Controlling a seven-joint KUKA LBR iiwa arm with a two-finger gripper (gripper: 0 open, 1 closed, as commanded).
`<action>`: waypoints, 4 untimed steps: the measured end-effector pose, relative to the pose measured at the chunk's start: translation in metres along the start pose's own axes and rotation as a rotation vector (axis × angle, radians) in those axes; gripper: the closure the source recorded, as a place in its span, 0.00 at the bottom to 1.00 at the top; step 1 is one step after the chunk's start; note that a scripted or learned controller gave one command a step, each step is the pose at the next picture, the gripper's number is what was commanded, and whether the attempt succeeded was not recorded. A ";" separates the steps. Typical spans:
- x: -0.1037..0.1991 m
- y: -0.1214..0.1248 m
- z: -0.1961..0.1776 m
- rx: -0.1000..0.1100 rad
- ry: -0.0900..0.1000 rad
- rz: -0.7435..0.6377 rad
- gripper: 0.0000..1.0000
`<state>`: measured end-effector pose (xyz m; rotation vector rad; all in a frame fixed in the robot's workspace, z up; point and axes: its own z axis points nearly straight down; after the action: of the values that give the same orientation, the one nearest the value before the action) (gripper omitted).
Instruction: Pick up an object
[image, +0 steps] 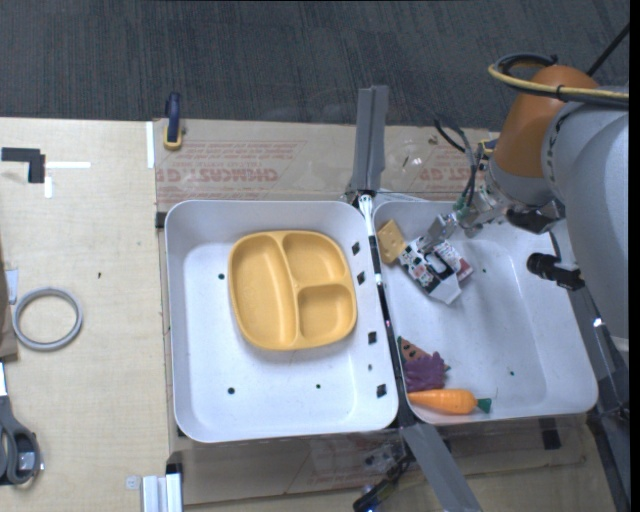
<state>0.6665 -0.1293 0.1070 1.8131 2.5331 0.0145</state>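
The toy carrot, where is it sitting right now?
The toy carrot lies in the right bin, at its front edge near the divider, just below the purple toy and well away from the gripper.

I have one fixed camera, set high above the bench (80, 200) and looking down at a slant. It stands far enough back to take in both white bins. The left bin (190, 330) sits near the middle of the picture; the right bin (520, 330) lies just beside it, toward the right edge, and dark floor (250, 50) runs beyond it along the top.
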 end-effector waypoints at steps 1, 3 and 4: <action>0.040 -0.045 -0.002 -0.005 -0.001 0.156 0.00; 0.030 -0.028 -0.001 0.001 0.000 0.035 0.00; 0.015 -0.043 0.009 0.015 0.009 0.018 0.00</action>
<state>0.6208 -0.1294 0.0967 1.8458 2.5295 0.0042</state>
